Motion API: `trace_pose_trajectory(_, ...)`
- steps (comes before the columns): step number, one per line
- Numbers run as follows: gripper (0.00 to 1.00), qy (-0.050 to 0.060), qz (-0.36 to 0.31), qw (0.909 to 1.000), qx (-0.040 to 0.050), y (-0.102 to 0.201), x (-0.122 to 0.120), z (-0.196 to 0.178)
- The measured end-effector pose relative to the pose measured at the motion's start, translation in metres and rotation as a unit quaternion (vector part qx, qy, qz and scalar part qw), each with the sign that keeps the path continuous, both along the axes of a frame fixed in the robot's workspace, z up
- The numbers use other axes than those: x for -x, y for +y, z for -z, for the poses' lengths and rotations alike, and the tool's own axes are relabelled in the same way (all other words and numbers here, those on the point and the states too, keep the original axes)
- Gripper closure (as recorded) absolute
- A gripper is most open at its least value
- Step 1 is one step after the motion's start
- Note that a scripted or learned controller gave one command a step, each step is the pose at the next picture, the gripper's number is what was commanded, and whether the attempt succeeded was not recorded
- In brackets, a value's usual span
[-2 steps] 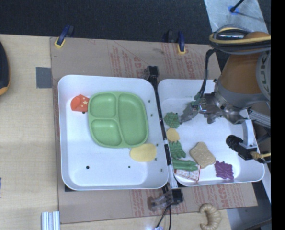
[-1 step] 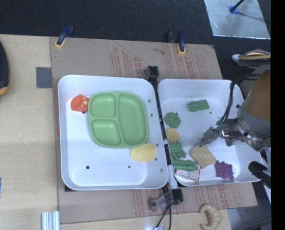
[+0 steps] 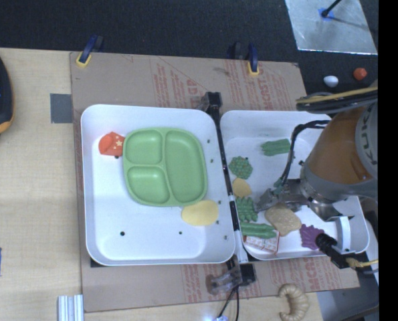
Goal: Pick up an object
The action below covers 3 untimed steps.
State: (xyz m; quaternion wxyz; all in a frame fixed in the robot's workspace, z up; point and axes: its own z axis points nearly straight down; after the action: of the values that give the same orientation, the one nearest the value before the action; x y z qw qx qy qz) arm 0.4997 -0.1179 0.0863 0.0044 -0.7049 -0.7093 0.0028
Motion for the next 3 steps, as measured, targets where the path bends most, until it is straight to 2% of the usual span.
trace_pose_trajectory(1, 0.00, -0.007, 0.001, 1.0000, 0.0023, -0.033, -0.075, -0.055)
trace_pose_trajectory(2, 0.00, -0.003, 0.003, 1.0000, 0.0013, -0.097, -0.068, -0.004)
trace_pose_trajectory(3, 0.00, -0.011, -0.001, 0.9999, 0.0032, -0.094, -0.162, -0.075)
